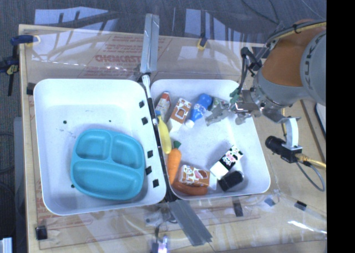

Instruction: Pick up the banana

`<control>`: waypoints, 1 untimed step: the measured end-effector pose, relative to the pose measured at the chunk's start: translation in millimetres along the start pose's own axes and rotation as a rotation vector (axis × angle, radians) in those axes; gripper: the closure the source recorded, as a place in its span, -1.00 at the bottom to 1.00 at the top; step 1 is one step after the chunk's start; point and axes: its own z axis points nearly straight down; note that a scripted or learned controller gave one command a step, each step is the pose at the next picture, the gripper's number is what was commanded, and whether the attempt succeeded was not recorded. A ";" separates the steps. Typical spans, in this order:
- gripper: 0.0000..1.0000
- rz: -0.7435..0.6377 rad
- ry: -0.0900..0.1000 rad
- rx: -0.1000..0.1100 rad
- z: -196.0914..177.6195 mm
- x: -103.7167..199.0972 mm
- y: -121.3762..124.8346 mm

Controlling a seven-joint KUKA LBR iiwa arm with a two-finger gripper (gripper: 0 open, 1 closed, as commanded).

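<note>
Gripper, whose open-or-closed state I cannot tell, hovers over the right bin, well apart from the banana, which lies to its left along the bin's left wall, long axis running near-to-far beside the carrot.

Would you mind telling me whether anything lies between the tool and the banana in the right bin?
Yes. The tool hangs over the right bin's upper part, while the banana lies along its left wall. A blue-capped bottle and a small brown carton sit between them.
</note>
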 end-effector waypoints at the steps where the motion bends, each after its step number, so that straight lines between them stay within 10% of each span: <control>1: -1.00 -0.188 0.000 0.001 109.4 62.5 -5.0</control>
